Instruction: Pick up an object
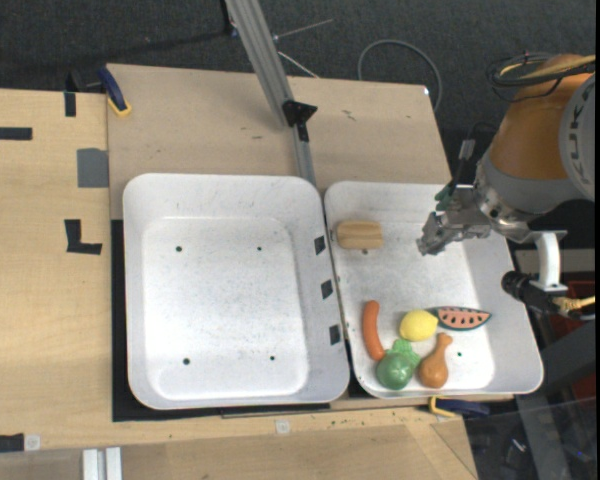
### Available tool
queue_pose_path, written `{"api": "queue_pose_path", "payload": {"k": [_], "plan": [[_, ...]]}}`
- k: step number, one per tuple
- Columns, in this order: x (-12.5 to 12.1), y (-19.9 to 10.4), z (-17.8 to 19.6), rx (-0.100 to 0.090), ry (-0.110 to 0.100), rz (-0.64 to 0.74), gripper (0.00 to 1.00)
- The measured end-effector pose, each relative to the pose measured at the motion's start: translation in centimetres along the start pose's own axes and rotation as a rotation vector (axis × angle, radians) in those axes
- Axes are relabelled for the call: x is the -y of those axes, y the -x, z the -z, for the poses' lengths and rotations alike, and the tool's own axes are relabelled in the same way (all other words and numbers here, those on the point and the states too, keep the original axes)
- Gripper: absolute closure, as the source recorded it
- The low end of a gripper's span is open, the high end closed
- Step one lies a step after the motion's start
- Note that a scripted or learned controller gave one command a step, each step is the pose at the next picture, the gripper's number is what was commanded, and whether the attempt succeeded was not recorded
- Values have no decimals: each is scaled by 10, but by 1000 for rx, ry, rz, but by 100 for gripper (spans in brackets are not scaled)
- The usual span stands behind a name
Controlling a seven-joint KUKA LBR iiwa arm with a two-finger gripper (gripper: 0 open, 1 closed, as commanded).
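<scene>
The right bin (400,203) holds several toy foods. A tan bread roll (359,234) lies at its upper left. Lower down sit an orange carrot (372,329), a yellow lemon (418,325), a green vegetable (396,367), an orange-brown drumstick (436,363) and a watermelon slice (464,317). My gripper (435,240) hangs over the bin's upper right part, to the right of the roll and above the lemon. I see nothing between its fingers.
The left bin (220,288) lies beside the right one. A slanted metal rail (270,63) crosses the bench behind the bins. A cable loops at the back right. The wooden bench spreads to the left.
</scene>
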State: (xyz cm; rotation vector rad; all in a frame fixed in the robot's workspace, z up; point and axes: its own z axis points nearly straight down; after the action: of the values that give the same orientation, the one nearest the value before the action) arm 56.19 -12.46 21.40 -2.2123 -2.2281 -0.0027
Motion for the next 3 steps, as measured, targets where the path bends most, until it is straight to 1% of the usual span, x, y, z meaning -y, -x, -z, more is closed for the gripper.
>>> {"api": "queue_pose_path", "payload": {"k": [1,2,3], "plan": [[-4,-52,8,0,-1,0,100],[9,-110,1,0,-3,0,100],[12,-161,13,1,-1,0,100]]}}
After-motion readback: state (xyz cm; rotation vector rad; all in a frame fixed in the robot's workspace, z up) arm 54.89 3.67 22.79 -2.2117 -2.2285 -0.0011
